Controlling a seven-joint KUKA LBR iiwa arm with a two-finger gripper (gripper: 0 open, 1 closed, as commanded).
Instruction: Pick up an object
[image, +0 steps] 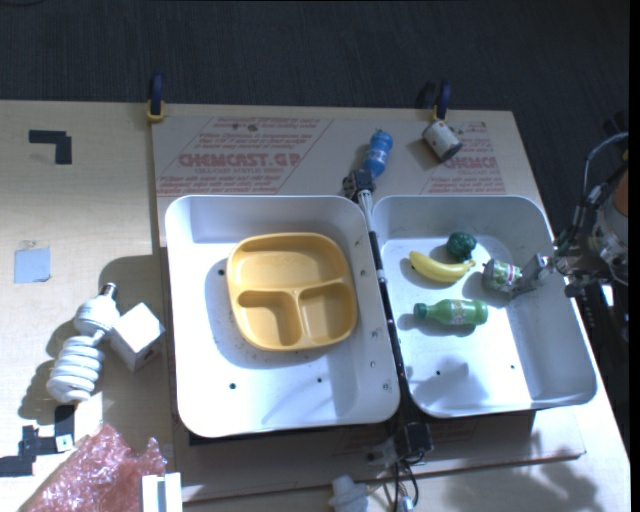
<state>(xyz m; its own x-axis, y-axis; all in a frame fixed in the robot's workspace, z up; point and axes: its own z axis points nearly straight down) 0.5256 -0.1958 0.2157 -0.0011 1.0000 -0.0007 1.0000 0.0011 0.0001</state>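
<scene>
The right bin (560, 370) holds a yellow banana (438, 266), a dark green round piece (461, 244) just behind it, a green bottle (452, 313) lying on its side, and a small grey-green can (499, 275) near the right wall. My gripper (540, 268) reaches in over the bin's right rim, its tip right beside the can. Whether it touches or grips the can is too small to make out. The arm's body (600, 250) stands at the right edge.
The left bin (190, 330) holds a yellow divided plate (292, 290). A blue bottle (375, 155) and a small tan piece (440, 140) lie on the board behind the bins. A light bulb (80, 350) and a white cube (137, 331) sit left of the bins.
</scene>
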